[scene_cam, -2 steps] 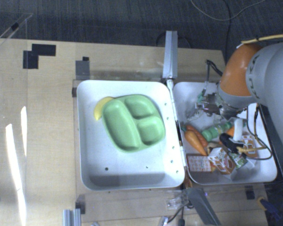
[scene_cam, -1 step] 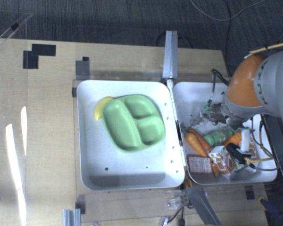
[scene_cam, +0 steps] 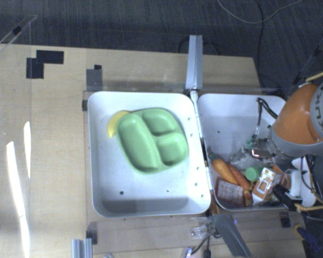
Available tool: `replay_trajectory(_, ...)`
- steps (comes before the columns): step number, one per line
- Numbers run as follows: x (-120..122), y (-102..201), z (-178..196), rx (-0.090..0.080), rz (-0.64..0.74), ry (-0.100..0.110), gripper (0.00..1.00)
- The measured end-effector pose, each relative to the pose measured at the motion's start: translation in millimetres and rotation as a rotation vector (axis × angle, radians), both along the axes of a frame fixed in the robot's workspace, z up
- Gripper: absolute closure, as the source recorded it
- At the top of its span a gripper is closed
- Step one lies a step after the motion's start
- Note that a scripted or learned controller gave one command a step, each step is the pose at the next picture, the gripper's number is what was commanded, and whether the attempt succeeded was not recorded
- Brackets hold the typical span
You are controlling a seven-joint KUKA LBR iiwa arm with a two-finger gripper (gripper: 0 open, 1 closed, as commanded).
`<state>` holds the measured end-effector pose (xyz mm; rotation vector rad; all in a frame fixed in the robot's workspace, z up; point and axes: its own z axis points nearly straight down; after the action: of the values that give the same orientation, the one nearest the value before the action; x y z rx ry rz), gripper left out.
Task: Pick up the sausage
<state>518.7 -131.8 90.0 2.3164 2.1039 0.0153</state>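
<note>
Sausage (scene_cam: 238, 176) lying in right bin (scene_cam: 226, 112) beside carrot (scene_cam: 224, 169). Gripper (scene_cam: 257, 153) low nearby; cannot tell whether fingers apart or together.

1. Two bins are set side by side on the bench (scene_cam: 54, 160).
2. A tray (scene_cam: 151, 137) is placed in the left bin (scene_cam: 105, 198).
3. A carrot (scene_cam: 225, 171), a sausage (scene_cam: 242, 183) and packets (scene_cam: 230, 192) are gathered at the right bin's (scene_cam: 226, 112) front.
</note>
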Motion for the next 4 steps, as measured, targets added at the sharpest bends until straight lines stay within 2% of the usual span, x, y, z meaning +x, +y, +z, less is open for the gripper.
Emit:
replay_trajectory(1, -24.9, 18.0, 0.8, -0.004, 0.148, -0.006, 0.00)
replay_trajectory(2, -25.2, 13.6, 0.6, -0.002, 0.212, -0.005, 0.00)
replay_trajectory(3, 20.6, -30.3, 15.7, -0.001, 0.149, 0.009, 0.00)
replay_trajectory(4, -27.2, 44.0, -0.2, 0.000, 0.023, 0.000, 0.00)
